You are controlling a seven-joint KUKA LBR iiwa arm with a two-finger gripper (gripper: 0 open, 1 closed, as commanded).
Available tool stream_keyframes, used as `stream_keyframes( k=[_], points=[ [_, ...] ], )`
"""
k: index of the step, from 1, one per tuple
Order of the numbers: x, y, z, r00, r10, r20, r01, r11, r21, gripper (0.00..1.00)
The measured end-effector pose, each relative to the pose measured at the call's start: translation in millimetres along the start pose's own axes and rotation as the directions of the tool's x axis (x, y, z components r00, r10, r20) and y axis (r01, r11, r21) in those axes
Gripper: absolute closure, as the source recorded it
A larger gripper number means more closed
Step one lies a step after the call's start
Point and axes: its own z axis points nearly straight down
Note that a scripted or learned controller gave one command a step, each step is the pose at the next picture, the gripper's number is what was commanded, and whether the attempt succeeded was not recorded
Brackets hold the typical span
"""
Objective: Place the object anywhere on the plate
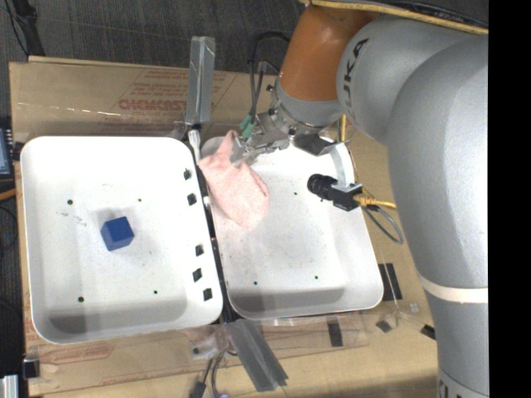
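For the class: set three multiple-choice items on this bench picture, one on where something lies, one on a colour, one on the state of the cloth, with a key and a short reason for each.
1. Where does the cube lie?
A. In the left bin
B. In the right bin
C. On the cardboard behind the bins

2. What colour is the cloth?
A. Green
B. Pink
C. Black

3. How does the cloth lie?
A. Folded in a neat square in the left bin
B. Hanging over the front edge of the bench
C. Crumpled at the right bin's left wall, its top under the gripper

Key: 1 A, the blue cube sits on the floor of the left bin. 2 B, the cloth is pale pink. 3 C, it is bunched inside the right bin with the gripper at its upper end.
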Motion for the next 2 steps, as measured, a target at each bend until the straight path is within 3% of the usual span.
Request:
stream_keyframes(
  k=[1,2],
  points=[
    [46.7,2.6,12.1,0.919,-0.393,0.000,0.393,0.919,0.002,1.00],
    [102.6,0.5,12.4,0.689,-0.725,-0.001,0.725,0.689,0.003,1.00]
  ],
)
